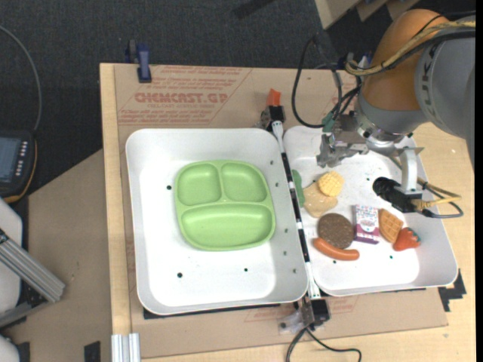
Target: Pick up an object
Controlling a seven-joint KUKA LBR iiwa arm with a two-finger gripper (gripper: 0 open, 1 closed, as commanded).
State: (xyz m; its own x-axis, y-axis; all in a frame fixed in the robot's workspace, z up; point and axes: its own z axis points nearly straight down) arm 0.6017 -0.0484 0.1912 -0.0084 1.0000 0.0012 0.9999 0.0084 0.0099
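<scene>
Toy foods (355,228) lie in the right bin (430,270); the claw (329,154) hangs just above a yellow waffle piece (329,182), gripping nothing, its spread unclear.

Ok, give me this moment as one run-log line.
arm: over right bin | gripper: above yellow waffle piece, holding nothing visible | green tray: left bin | pick: not yet done

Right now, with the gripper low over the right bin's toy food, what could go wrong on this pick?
The gripper sits just above the yellow waffle piece, which touches the beige piece; closing there may nudge both or catch neither. The brown patty, sausage and small carton are packed close, so a descent there could scatter them. Loose cables may snag.
</scene>
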